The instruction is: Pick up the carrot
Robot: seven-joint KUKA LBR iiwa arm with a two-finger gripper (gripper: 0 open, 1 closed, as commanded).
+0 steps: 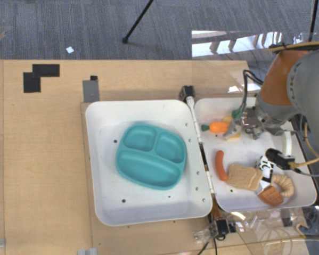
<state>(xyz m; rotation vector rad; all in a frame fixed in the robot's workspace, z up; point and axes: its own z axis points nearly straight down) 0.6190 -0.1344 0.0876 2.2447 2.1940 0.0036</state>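
Tray [150,155], teal and with three compartments, lies far to the left of the pincer, in the middle of the left white bin [100,170]. Between the two bins runs their shared rim, also left of the pincer. The carrot [217,127], small and orange with a green end pointing left, lies in the right white bin [307,196] just to the left of the pincer, near the top of that bin. It rests on the bin floor and is not lifted. The pincer [243,126] is low over the upper part of the right bin, close beside the carrot; how far its jaws stand apart I cannot tell, and no thing is seen between them. Below the pincer and a little left lies a red sausage [220,165]. Below the pincer lies a slice of bread [244,177], and further below on the right a croissant [276,190]. The grey arm with orange band [277,83] rises to the right of the pincer.
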